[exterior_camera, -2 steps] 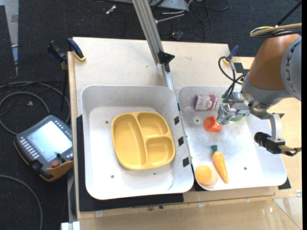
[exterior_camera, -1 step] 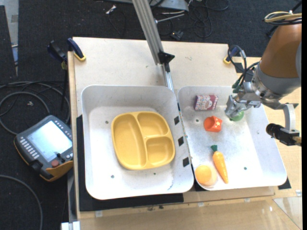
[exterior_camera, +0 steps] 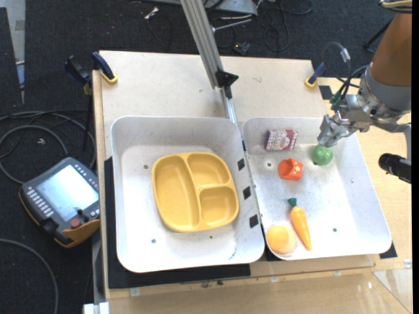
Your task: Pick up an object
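We take the divided yellow plate (exterior_camera: pixel 196 191) in the left bin (exterior_camera: pixel 131 175) as our reference. Nearest the camera, right of the plate across the bin divider, we see a yellow-orange round fruit (exterior_camera: pixel 282 239) at the front edge of the right bin (exterior_camera: pixel 353 208), touching or just beside a toy carrot (exterior_camera: pixel 300 225) lying with its green top pointing away from us. Further back, right of the plate's far rim, a red toy pepper or tomato (exterior_camera: pixel 291 169) sits on the bin floor. Just right of it is a green round object (exterior_camera: pixel 321 154), with the gripper (exterior_camera: pixel 328 136) directly over its far side, touching or nearly so; we cannot tell from this angle whether it has the green object in its grasp. Beyond the red piece, a small pink-and-white carton (exterior_camera: pixel 281 139) stands near the right bin's back wall. Farther right and back, the arm's orange band (exterior_camera: pixel 397 41) shows. Left of the plate, off the bench, a teach pendant (exterior_camera: pixel 60 201) lies on the floor.
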{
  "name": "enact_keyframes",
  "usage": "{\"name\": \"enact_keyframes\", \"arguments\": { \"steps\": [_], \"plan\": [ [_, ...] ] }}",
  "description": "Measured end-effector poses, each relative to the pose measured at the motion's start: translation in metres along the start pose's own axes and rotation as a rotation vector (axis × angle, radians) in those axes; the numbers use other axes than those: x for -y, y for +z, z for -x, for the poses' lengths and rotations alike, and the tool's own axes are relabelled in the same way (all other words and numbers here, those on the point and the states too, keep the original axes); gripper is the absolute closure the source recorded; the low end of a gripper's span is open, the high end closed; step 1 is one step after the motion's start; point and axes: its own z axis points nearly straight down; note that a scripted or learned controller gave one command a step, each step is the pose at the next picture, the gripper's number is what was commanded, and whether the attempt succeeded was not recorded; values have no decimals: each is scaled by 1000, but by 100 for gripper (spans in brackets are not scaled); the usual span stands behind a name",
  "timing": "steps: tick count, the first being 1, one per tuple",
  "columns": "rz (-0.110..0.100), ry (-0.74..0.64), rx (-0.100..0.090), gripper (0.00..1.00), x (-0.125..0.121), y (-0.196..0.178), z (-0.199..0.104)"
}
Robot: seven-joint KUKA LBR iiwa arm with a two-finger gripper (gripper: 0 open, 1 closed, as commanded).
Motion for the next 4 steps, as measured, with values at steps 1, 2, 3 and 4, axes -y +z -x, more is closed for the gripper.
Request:
{"name": "enact_keyframes", "arguments": {
  "steps": [1,2,3,4],
  "plan": [
    [-11,-4,-4,100,16,15,-51],
    [-10,-5,-4,100,12,25,-104],
    [-10,-6,-4,100,23,25,-159],
    [-11,-5,-3,100,33,39,-201]
  ]
}}
